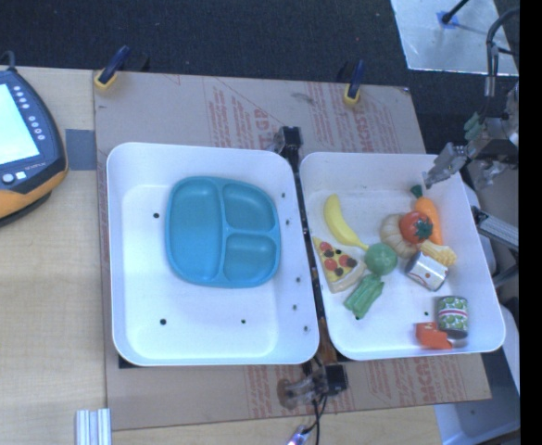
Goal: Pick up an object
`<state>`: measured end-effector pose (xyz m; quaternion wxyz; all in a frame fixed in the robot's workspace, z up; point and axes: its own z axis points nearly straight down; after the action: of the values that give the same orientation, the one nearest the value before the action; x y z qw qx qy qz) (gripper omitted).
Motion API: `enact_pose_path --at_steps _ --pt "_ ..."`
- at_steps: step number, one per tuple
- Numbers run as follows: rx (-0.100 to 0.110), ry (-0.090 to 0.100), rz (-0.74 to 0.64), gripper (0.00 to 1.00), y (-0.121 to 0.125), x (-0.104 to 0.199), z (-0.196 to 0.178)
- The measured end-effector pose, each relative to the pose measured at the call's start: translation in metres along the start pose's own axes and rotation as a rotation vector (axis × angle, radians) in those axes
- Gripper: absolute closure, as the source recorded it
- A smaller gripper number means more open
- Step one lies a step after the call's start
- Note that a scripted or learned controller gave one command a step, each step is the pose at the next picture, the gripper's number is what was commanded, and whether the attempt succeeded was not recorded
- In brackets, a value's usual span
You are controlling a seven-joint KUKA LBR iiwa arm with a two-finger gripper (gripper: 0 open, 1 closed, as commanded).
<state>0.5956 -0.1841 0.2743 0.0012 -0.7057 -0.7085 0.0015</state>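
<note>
The right white bin (pixel 372 346) holds several toy foods: a yellow banana (pixel 342 221), a pizza slice (pixel 337 263), a green ball (pixel 381 258), a dark green vegetable (pixel 365 297), a red tomato (pixel 413 227), an orange carrot (pixel 428 212), a silver can (pixel 425 270), a green-labelled can (pixel 452 314) and a small orange piece (pixel 433 337). My gripper (pixel 444 167) hangs at the bin's far right corner, just above and right of the carrot, with nothing seen in it. The arm's wrist (pixel 493 142) enters from the right edge.
The left white bin (pixel 132 341) bears a blue divided plate (pixel 222 231). A tablet in an orange case (pixel 11 142) lies at the bench's left edge. Clamps (pixel 111 68) (pixel 352 82) hold the cardboard underlay at the back.
</note>
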Motion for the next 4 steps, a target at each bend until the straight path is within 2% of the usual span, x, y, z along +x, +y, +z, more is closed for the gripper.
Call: enact_pose_path --at_steps 1,2,3,4 --pt "0.002 0.000 -0.001 0.00 -0.024 -0.011 0.166" --pt "-0.001 0.000 -0.001 0.00 0.014 -0.028 0.182" --pt "0.001 0.000 -0.003 1.00 0.014 -0.028 0.172" --pt "-0.001 0.001 0.000 1.00 -0.059 0.014 0.051"
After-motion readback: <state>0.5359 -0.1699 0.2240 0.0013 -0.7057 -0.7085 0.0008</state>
